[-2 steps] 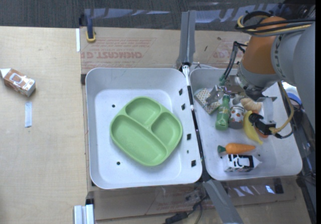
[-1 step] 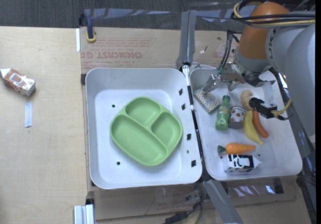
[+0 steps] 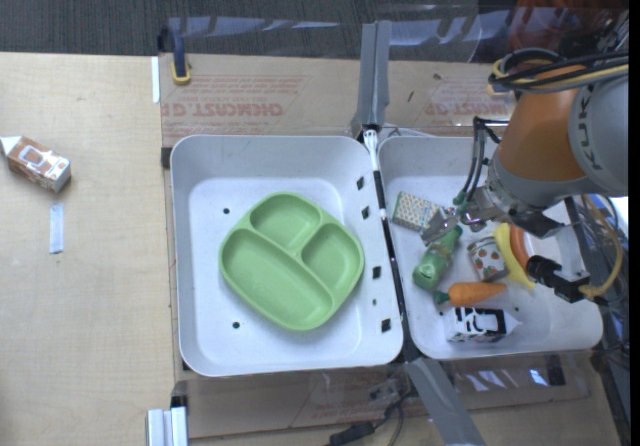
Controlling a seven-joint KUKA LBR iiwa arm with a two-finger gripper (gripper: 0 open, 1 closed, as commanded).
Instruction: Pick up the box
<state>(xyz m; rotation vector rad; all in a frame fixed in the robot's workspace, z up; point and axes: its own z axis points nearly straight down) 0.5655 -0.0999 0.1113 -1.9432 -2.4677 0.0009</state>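
Observation:
A small flat box (image 3: 412,209) with a pale speckled print lies at the back left of the right bin (image 3: 570,334). A black-and-white box (image 3: 478,323) lies at that bin's front. My gripper (image 3: 452,222) is low in the right bin, just right of the speckled box and above the cap end of a green bottle (image 3: 435,261). The grey arm with its orange band (image 3: 538,134) comes in from the right and hides the bin's back right part.
Around the gripper in the right bin lie a carrot (image 3: 476,291), a yellow-and-red banana-like item (image 3: 518,252) and a small printed carton (image 3: 486,258). A green divided plate (image 3: 291,260) sits in the left bin (image 3: 190,234). A small carton (image 3: 38,164) lies on the bench at far left.

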